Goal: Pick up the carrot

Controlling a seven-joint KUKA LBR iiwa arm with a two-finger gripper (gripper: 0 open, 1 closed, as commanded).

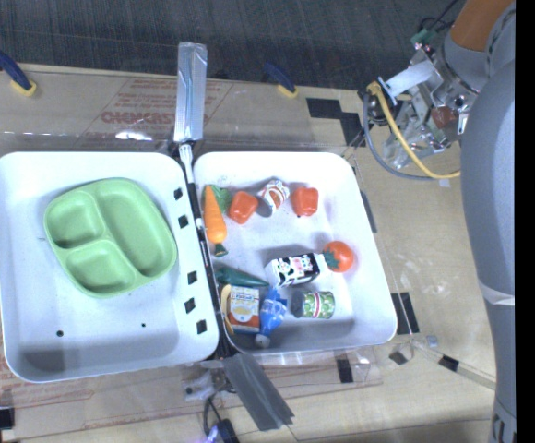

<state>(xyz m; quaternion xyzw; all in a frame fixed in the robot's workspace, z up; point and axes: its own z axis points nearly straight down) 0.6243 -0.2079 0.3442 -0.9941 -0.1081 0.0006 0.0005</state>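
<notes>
The arm (pixel 503 201) is standing along the bench's right edge, well clear of both bins, with its gripper (pixel 415 123) hanging over the bench beyond the right bin's far right corner; I cannot tell how the claw is set, as cables and fittings are crowding it

The left bin (pixel 28 340) is carrying 1 green tray (pixel 111 236) with 3 compartments. The right bin (pixel 364 247) is carrying the clutter: a cow-print carton (pixel 293 269) and a tomato (pixel 339 257) near its middle, a jar (pixel 314 305), a blue bottle (pixel 272 314) and a can (pixel 242 307) along its near edge, and 2 red peppers (pixel 243 207) beside a small cup (pixel 274 195) toward its far edge

The carrot (pixel 214 218) is lying against the right bin's left wall, near the far left corner, running lengthwise along that wall, green top toward the far edge

To do this well, I judge the gripper is needing to travel to that left wall, turn so its closing line is crossing the carrot's width, and descend over the thick middle. The wall is leaving little room for 1 finger, and the nearer pepper is sitting just beside it
</notes>
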